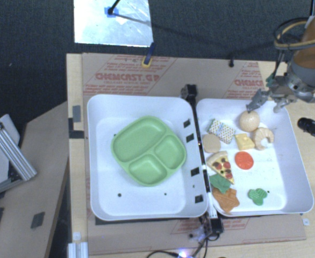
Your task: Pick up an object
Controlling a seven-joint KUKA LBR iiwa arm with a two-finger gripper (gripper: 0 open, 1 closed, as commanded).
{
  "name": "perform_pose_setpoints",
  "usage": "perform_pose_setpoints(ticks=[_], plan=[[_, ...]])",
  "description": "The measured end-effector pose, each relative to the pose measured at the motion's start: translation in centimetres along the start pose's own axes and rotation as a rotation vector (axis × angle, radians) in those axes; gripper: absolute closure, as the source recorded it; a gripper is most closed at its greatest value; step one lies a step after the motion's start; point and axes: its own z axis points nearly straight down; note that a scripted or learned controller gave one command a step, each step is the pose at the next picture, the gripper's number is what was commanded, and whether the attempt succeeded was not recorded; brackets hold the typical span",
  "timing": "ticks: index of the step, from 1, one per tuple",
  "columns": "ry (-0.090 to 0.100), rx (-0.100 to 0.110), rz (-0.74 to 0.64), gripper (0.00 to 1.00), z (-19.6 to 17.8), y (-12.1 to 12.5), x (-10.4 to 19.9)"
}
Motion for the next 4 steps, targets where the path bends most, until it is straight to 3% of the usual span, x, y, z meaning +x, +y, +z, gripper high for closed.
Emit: perform_pose_setpoints(ticks=[1, 3, 4], plan=[[-0.003, -0.013, -0.003, 0.0, -0.9, 0.3, 0.0], [-0.002, -0.009, -0.006, 0.0, 9.5, 0.7, 0.6], [-0.004, -0.014, -0.007, 0.0, 10.1, 0.8, 0.7]])
